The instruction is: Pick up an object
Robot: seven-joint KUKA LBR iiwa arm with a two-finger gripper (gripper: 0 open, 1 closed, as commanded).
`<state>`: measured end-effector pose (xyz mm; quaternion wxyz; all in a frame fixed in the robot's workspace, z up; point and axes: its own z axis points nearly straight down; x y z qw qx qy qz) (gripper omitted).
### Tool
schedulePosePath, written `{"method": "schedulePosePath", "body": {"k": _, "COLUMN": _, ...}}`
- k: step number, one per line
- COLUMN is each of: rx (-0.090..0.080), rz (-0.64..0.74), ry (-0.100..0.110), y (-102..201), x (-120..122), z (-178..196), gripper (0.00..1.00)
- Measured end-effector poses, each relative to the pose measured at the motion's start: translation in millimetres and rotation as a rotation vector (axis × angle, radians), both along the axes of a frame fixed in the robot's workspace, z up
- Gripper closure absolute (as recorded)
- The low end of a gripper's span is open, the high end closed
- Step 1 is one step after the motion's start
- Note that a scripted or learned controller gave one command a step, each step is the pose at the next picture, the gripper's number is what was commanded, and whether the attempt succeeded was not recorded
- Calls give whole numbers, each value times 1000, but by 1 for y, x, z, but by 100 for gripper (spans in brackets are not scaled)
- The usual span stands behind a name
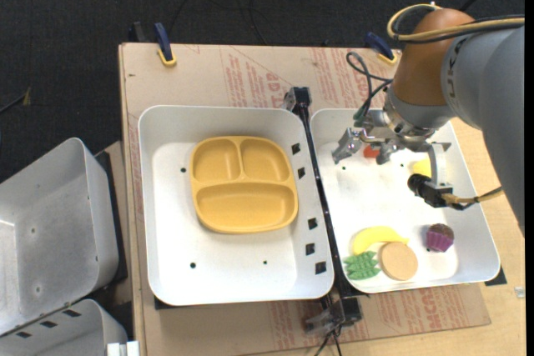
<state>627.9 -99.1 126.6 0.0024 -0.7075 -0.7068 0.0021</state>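
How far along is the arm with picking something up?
Done: the gripper is over the right bin. In hand: nothing visible between its fingers. Left: the whole grasp and lift. The purple piece, tan disc, yellow piece and green piece lie at the bin's near end.

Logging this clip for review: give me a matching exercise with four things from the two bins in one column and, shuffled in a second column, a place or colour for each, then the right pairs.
Column one:
1. divided tray
2. purple item
3. green item
4. gripper

Column two:
A. over the far part of the right bin
B. near-right part of the right bin
C. yellow, in the left bin
D. near-left corner of the right bin, beside a tan disc

Pairs: 1-C, 2-B, 3-D, 4-A
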Motion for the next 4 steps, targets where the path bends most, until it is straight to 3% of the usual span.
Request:
{"method": "schedulePosePath", "body": {"k": 1, "rx": 0, "rz": 0, "ry": -2, "y": 1, "x": -1, "z": -37, "gripper": 0}}
{"method": "schedulePosePath", "body": {"k": 2, "rx": -1, "rz": -1, "ry": -8, "y": 1, "x": 1, "z": -24, "gripper": 100}}
{"method": "schedulePosePath", "body": {"k": 4, "rx": -1, "rz": 5, "ry": -13, "y": 8, "x": -2, "z": 73, "gripper": 100}}
